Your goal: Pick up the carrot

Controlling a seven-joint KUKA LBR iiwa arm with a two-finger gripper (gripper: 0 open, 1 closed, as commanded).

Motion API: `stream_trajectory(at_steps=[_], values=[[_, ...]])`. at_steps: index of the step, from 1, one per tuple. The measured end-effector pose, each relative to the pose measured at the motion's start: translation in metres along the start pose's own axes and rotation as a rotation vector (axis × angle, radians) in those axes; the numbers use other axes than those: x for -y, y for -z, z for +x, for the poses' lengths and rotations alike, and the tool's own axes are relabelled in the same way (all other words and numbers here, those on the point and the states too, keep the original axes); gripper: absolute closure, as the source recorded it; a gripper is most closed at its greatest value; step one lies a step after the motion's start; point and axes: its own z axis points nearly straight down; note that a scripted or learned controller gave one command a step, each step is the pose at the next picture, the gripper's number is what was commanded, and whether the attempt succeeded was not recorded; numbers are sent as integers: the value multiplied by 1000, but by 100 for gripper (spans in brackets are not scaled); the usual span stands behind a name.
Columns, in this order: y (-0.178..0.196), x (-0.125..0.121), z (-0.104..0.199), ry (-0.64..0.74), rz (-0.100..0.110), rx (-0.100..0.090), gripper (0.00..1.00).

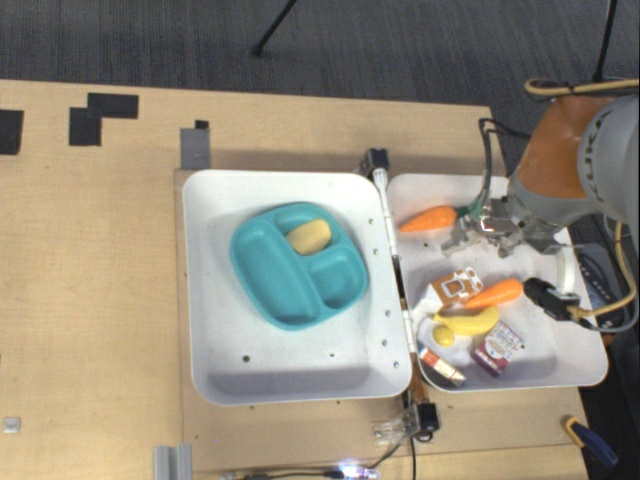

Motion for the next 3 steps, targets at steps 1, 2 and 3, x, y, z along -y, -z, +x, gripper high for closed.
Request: stream_trajectory(at_steps=[1, 2, 3], values=[[-20, 80, -32, 167, -4, 1, 0], [-7, 75, -31, 166, -15, 4, 100], [81, 82, 68, 4, -5, -5, 100]])
